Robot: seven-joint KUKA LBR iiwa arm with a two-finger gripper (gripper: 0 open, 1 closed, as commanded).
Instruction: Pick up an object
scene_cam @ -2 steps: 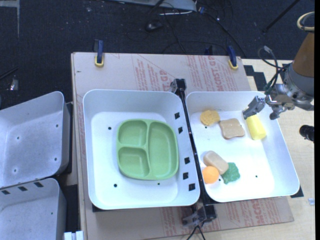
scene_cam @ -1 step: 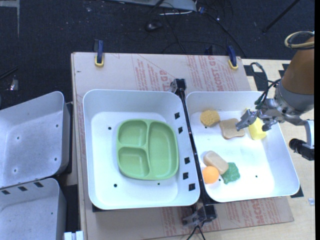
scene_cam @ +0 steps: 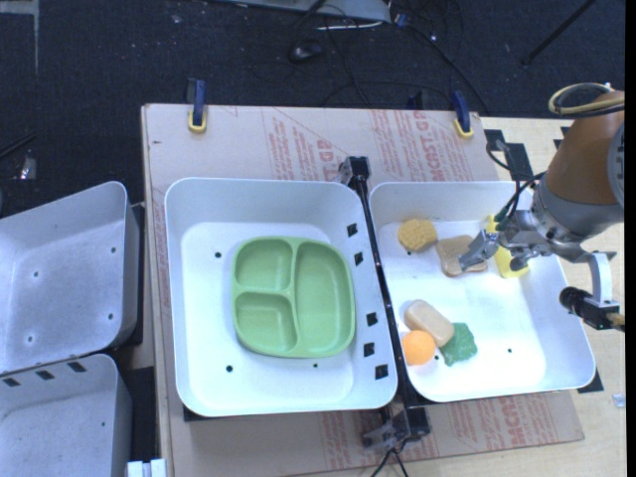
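1. I am seeing the gripper hanging low in the right bin, touching the tan piece.
2. I cannot tell its grasp state.
3. A yellow waffle-like piece is lying just beside.
4. An orange ball, beige block and green sponge are clustering near the bin's front-left.
5. A green divided plate is sitting in the left bin.

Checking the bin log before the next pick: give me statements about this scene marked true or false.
1. The green divided tray lies in the left bin. True.
2. The orange ball sits in the left bin. False: it is in the right bin.
3. The gripper is over the right bin. True.
4. The green sponge lies in the tray. False: it lies beside the ball.
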